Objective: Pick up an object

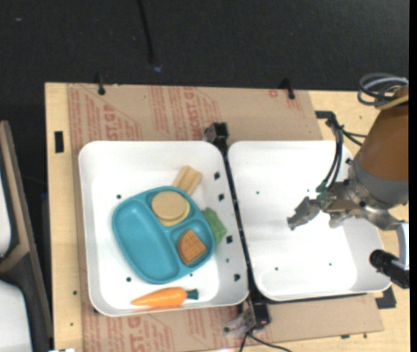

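Dark floor surrounds a wooden bench [61, 116] covered with brown printed cardboard, bearing two shallow white bins side by side. Left bin [94, 270] holds a blue divided tray [146, 244], tilted diagonally. On the tray's upper compartment sits a round tan disc [171, 206]; in its lower right compartment sits a brown waffle-like square [191, 247]. A tan wooden block [188, 178] lies just above the tray, touching its edge, and a green piece [215, 224] pokes out at the tray's right side. An orange carrot [164, 297] with a green stub lies near the bin's front wall, apart from the tray. Right bin [281, 167] has the arm over it: the arm enters from the right, orange band [388, 141] above the grey wrist, cables running along it, wrist bent so the tool points left. Gripper [301, 215] sits over the middle right of the right bin's floor, nothing seen between its fingers; how far apart they stand, cannot tell at this angle. All objects lie in the left bin, well apart from the gripper.
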`<state>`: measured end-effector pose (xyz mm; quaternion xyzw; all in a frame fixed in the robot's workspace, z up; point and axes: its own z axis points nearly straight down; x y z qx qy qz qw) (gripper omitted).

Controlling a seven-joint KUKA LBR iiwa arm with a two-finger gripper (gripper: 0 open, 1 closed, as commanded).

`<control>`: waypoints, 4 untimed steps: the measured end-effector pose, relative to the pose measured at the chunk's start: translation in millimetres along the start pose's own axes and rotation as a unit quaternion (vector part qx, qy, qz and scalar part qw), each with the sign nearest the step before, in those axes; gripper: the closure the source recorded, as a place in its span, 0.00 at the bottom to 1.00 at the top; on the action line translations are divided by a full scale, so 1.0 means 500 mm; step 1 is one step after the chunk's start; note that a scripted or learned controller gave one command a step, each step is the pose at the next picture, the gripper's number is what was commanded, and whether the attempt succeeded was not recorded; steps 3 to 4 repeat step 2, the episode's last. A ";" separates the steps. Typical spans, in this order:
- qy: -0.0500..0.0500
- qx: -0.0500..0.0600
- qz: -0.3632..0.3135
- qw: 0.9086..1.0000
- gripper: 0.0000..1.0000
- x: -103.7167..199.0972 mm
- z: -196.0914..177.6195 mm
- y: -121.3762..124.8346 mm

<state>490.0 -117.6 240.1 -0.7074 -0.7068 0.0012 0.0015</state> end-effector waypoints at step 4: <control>0.000 0.000 0.000 1.000 0.00 -0.015 0.085 0.002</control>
